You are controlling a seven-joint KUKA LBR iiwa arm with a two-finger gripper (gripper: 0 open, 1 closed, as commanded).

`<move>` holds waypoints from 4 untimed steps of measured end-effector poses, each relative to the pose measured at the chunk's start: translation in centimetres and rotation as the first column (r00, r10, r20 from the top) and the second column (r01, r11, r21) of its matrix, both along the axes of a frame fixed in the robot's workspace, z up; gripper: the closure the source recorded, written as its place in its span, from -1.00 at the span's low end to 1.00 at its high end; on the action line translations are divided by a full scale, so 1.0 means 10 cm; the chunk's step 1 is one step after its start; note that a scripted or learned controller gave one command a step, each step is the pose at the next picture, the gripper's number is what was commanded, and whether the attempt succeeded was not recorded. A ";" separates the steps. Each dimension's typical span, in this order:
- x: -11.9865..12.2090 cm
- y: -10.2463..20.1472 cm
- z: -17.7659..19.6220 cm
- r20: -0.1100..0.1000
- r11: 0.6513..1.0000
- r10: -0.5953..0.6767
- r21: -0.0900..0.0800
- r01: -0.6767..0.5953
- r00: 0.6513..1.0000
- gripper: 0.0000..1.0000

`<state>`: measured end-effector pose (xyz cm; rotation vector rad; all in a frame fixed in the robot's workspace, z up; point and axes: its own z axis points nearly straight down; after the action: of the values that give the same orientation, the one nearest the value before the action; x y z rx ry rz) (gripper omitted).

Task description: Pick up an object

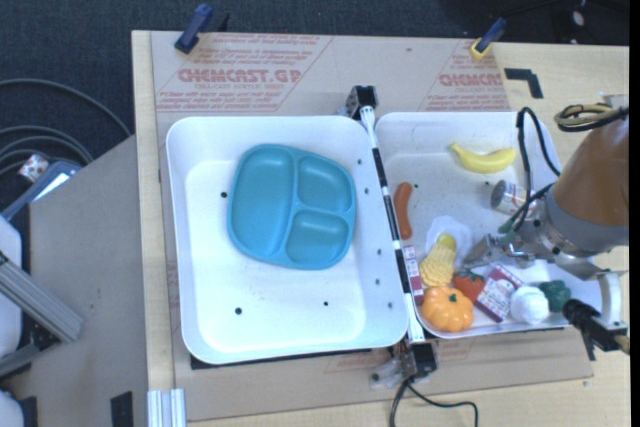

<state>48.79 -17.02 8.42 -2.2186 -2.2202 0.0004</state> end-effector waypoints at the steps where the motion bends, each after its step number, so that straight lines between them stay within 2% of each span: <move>1: 0.00 0.00 0.10 0.002 1.000 -0.002 -0.001 0.002 1.000 1.00; 2: 0.00 0.00 0.10 0.002 1.000 -0.002 -0.001 0.002 1.000 -1.00; 3: 0.78 0.59 0.03 0.009 1.000 0.000 -0.003 0.000 1.000 -1.00; 4: 1.20 0.68 0.03 0.011 1.000 -0.004 -0.012 0.004 1.000 -1.00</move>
<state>60.84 -10.19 8.75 -2.2342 -2.2276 0.0016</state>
